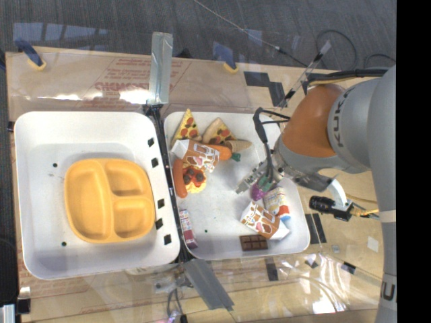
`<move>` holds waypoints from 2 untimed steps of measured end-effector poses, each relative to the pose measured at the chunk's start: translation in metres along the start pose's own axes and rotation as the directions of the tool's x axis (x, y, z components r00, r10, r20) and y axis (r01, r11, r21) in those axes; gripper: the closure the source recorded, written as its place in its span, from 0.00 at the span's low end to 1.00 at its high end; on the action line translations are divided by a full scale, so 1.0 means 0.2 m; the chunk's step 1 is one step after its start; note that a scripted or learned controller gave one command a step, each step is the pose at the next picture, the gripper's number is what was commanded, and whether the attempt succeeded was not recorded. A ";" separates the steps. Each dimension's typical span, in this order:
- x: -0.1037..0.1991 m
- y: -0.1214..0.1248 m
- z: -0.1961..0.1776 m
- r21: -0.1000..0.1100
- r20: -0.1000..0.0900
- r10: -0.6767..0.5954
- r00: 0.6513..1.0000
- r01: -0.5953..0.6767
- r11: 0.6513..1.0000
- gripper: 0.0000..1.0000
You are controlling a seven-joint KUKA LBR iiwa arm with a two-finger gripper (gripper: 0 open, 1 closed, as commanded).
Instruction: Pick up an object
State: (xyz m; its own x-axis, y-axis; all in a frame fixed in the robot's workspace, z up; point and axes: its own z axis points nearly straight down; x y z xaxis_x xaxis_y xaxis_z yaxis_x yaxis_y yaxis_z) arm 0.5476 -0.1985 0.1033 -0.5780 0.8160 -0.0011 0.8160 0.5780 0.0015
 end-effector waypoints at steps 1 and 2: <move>0.39 -0.15 0.06 0.001 -0.003 -0.210 0.978 0.210 0.978 1.00; 0.33 0.25 0.06 0.001 -0.001 0.113 0.994 -0.113 0.994 1.00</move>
State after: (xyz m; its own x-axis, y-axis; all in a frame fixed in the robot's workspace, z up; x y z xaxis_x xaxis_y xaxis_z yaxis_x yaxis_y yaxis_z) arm 0.5496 -0.1160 0.0918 -0.4819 0.8762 0.0005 0.8762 0.4819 0.0005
